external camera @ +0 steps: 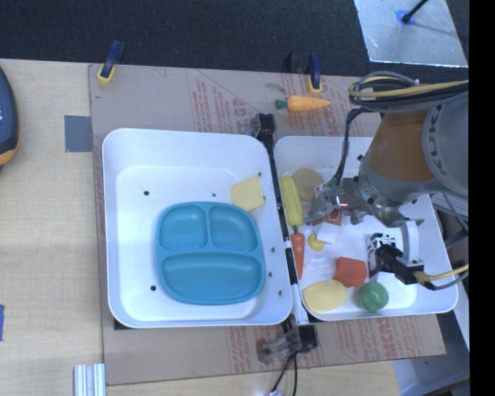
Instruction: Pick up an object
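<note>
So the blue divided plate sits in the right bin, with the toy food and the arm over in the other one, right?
Not quite. The camera view shows the blue divided plate in the left bin, beside a yellow wedge. The rest holds: most of the toy food and the arm are over the right bin.

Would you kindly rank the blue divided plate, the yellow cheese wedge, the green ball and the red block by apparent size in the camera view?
1. blue divided plate, by far the largest.
2. yellow cheese wedge.
3. red block and green ball: too alike to rank.
</note>
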### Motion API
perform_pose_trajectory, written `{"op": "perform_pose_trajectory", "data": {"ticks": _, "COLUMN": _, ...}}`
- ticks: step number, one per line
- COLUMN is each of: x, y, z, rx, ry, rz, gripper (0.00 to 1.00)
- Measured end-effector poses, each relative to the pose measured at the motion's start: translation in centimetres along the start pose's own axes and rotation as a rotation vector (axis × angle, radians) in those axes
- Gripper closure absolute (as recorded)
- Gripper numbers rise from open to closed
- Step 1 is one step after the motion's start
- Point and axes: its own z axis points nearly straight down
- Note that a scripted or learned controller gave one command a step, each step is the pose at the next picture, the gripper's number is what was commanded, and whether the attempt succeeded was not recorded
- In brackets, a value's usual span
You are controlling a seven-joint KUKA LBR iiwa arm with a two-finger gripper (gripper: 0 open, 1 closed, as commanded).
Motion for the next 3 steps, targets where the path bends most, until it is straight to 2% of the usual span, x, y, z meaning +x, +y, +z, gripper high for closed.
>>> {"op": "perform_pose_trajectory", "data": {"ticks": 1, "x": -0.1, "y": 5.4, "z": 1.3, "rx": -0.001, "ry": -0.001, "rz": -0.002, "gripper": 0.00}}
{"op": "perform_pose_trajectory", "data": {"ticks": 2, "x": -0.1, "y": 5.3, "z": 0.3, "rx": 0.002, "ry": 0.000, "rz": -0.001, "gripper": 1.00}}
{"op": "perform_pose_trajectory", "data": {"ticks": 3, "x": 6.6, "y": 4.3, "z": -9.1, "rx": -0.005, "ry": 0.006, "rz": -0.007, "gripper": 1.00}}
